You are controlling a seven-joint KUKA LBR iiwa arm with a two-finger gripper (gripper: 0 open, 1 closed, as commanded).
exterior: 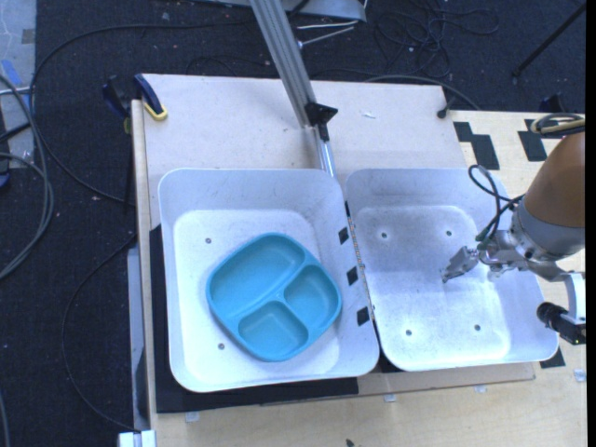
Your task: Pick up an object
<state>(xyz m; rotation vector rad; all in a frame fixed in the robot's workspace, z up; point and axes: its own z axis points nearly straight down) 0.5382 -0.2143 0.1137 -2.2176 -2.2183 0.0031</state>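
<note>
The arm (559, 194) reaches in from the right edge, its orange band rounded above the grey wrist (535, 236). The gripper (458, 264) points left and slightly downward, fingertips close together, with black cables looping beside the wrist.

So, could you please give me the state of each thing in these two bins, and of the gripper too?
Blue plate: lying flat, right side up, in the left bin, untouched.
Right bin: the gripper hangs over its floor.
Gripper: low over the right bin, nothing visible between its fingers, well away from the plate.
</note>
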